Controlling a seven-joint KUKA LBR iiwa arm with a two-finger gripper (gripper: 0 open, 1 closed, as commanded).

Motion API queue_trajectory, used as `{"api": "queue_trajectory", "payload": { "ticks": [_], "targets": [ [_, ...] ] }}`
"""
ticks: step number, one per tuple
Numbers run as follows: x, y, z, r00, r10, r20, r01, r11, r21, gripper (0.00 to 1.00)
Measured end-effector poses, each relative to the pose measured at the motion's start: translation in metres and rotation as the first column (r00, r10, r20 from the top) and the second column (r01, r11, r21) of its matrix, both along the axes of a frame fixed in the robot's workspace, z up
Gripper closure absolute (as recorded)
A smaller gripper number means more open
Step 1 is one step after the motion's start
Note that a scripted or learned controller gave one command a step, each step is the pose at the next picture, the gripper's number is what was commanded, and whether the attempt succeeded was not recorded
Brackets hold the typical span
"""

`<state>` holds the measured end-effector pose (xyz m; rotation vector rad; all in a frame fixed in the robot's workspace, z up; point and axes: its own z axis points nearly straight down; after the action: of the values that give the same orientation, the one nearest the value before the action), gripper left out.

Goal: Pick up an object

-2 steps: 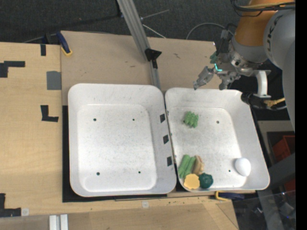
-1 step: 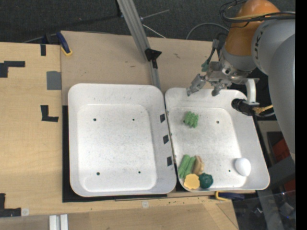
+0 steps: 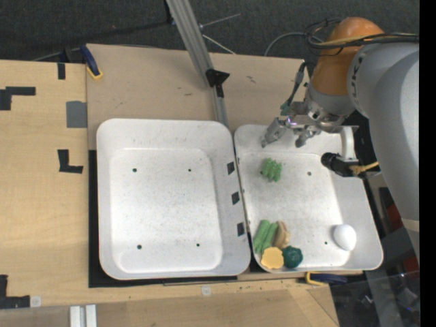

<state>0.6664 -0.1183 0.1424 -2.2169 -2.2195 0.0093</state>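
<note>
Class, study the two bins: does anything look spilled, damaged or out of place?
Nothing stands out. The right bin holds a green ridged piece, a white ball and a small cluster of toy items in its near-left corner; the gripper hovers above.

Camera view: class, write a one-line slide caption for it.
Open gripper poised above the right bin, near a small green object; more items clustered at the bin's near edge.

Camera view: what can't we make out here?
- Claw: blurred and small; finger state unreadable.
- Pile in the right bin's near corner: items overlap, so their shapes and count are unclear.
- Arm: cut off by the right edge.
- Green object: too small to identify.
</note>
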Motion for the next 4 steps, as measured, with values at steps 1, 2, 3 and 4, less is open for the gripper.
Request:
{"api": "queue_trajectory", "payload": {
  "ticks": [1,2,3,4],
  "targets": [
    [-0.002,0.001,-0.055,1.0,0.001,0.0,-0.001,1.0,0.0,0.0],
    [0.0,0.002,-0.04,1.0,0.003,0.006,-0.003,1.0,0.0,1.0],
    [0.006,0.008,0.021,1.0,0.001,0.013,-0.001,1.0,0.001,1.0],
    [0.007,0.008,0.061,1.0,0.0,0.011,0.0,1.0,0.001,1.0]
  ]
}}
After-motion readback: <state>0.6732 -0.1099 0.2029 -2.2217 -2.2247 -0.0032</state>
